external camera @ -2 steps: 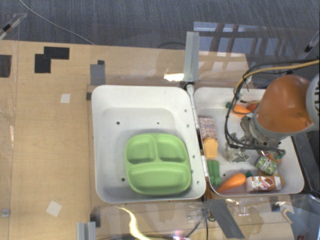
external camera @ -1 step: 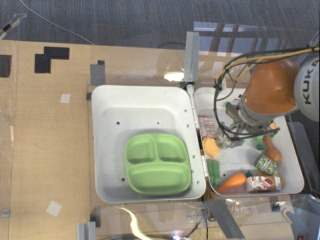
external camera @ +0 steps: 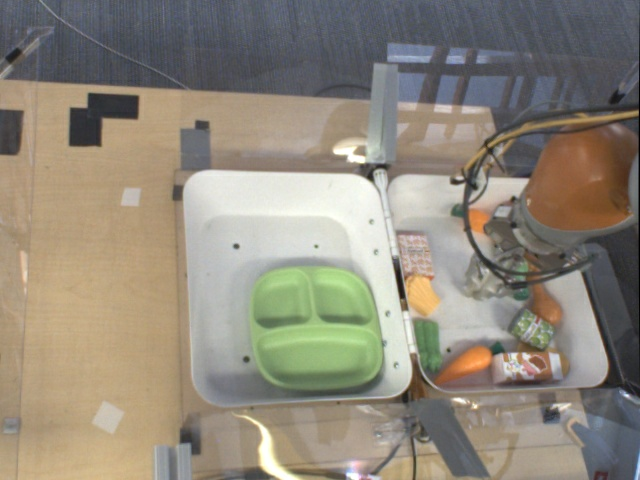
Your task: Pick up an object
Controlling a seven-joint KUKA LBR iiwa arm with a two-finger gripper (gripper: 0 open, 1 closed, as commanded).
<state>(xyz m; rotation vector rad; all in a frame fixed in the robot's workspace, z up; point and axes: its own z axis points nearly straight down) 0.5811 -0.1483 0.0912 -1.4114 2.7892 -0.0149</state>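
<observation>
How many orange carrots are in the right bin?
3, maybe: one carrot at the front edge, one right of the end effector, one orange piece partly behind the arm. Others may be hidden.

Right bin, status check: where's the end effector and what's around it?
End effector low in right bin, finger state unclear. No object seen held. Carrot, bottle, green can close by; green tray in left bin.

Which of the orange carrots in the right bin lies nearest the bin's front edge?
The carrot beside the green vegetable, left of the bottle. The other orange pieces sit farther back, around the gripper.
</observation>
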